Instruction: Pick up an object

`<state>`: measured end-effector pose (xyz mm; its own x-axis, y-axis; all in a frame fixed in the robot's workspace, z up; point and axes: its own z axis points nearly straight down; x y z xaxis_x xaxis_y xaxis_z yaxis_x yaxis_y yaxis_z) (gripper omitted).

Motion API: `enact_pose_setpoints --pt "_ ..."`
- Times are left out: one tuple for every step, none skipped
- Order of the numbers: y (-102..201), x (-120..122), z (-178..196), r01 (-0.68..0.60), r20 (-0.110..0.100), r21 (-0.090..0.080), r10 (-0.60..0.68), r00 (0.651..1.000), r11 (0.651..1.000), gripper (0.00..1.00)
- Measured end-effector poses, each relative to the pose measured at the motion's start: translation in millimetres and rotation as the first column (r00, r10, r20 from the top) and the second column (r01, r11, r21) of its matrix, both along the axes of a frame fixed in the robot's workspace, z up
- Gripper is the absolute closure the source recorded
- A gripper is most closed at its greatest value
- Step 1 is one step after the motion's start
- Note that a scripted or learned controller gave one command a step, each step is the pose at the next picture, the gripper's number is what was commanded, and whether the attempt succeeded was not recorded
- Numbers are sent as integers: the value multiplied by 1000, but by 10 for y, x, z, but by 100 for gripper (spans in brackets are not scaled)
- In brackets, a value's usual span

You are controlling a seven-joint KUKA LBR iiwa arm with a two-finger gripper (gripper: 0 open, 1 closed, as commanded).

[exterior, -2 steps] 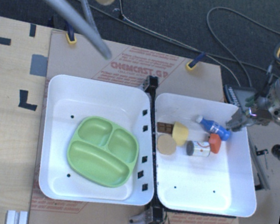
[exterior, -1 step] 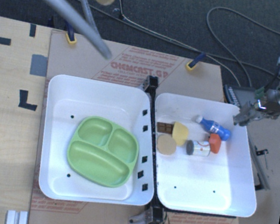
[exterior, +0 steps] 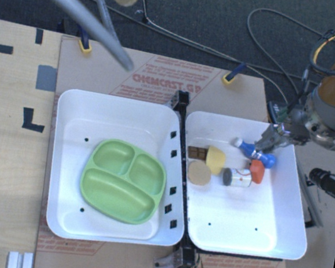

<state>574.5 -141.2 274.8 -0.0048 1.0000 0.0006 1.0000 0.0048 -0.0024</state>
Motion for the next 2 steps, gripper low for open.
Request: enact_pose_setpoints --pt "558 32 -167 -1 0 0 1 1000 1000 100" --pt "1121 -40 -138 -2 1 1 2 1000 1000 100"
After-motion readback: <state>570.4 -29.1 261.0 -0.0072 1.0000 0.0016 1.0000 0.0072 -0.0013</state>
